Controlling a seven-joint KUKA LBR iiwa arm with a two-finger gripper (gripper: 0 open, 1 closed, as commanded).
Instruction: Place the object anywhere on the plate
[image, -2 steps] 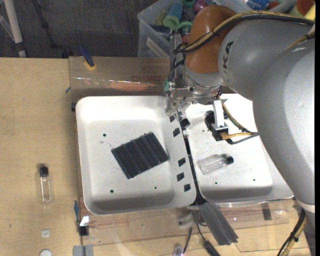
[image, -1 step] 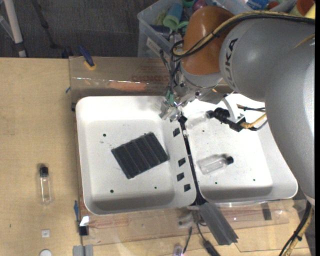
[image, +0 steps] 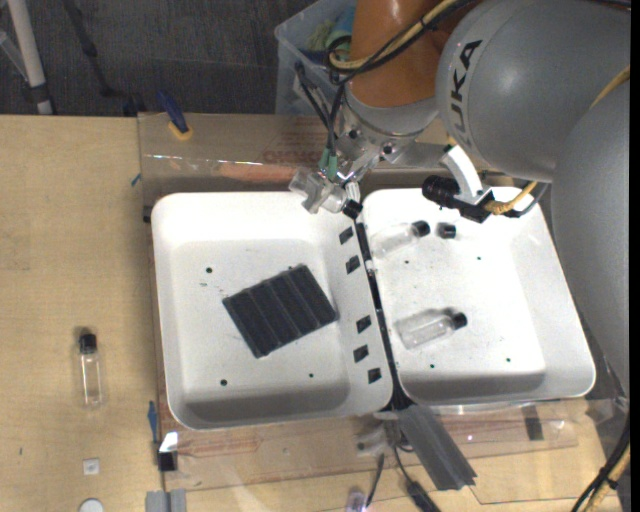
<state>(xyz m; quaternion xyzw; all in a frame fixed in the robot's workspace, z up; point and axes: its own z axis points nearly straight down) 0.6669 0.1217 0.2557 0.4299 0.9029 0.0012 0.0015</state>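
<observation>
Grey arm (image: 540, 90) lettered "KUKA"

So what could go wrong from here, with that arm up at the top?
The gripper sits above the bins' top edges, well away from the clear vial in the right bin, so a grab could miss. The vial is see-through and round; it may slip or roll. The ridged black plate is small, so a drop could land off it.

My surface (image: 60, 230) was pale wood-grain board, lit evenly from above. Behind it hung a dark curtain-like backdrop (image: 150, 50), with a clear plastic tub (image: 305, 35) of oddments at the far edge. A white pole (image: 30, 50) leaned in the back left corner.
</observation>
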